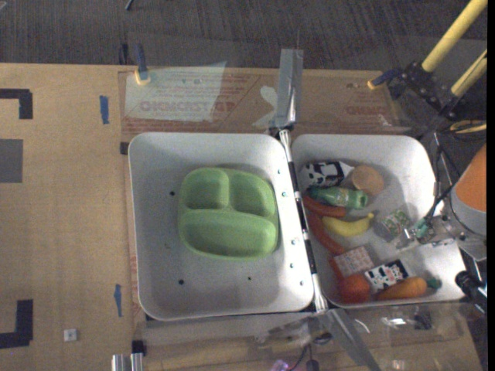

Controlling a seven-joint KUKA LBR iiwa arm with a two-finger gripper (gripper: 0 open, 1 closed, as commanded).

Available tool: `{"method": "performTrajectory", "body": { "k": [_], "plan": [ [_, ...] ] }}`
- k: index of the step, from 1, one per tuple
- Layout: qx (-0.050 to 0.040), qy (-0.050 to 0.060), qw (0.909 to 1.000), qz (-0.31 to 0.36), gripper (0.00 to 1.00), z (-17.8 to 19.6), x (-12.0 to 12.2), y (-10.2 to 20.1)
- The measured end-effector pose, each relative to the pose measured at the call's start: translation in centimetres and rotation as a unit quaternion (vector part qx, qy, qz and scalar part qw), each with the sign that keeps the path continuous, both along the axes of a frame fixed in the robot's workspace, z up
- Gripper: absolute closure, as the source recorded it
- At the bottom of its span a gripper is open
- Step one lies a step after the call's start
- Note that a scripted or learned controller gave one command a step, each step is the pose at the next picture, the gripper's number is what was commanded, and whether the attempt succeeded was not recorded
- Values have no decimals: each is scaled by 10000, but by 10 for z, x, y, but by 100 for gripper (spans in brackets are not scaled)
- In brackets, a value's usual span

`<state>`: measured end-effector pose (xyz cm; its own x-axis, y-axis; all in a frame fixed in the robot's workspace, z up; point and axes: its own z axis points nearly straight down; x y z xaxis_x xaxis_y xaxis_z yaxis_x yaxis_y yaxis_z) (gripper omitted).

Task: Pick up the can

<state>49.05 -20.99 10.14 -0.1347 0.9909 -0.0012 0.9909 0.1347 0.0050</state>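
**Arm at the right-hand bin, approaching the can**

The left bin [155, 284], centre frame, carries a green divided plate [229, 212], well apart from the work. The right bin [421, 154] holds the clutter: a cow-patterned carton [325, 173], a green bottle [340, 198], a banana [348, 226] and a carrot [404, 288]. The arm [473, 195] enters at the right edge, low over this bin. The small silvery object judged to be the can [394, 223] lies right of the banana. The gripper [424, 233] sits just beside it, presumably to grasp; whether it is apart or closed cannot be told.
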Motion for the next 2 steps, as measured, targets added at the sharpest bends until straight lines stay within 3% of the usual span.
{"method": "performTrajectory", "body": {
  "k": [1, 2],
  "plan": [
    [-1, 17, 9986, -533, 100, 97, 12, 20],
    [0, 18, 9986, -536, 0, 96, 12, 20]
  ]
}}
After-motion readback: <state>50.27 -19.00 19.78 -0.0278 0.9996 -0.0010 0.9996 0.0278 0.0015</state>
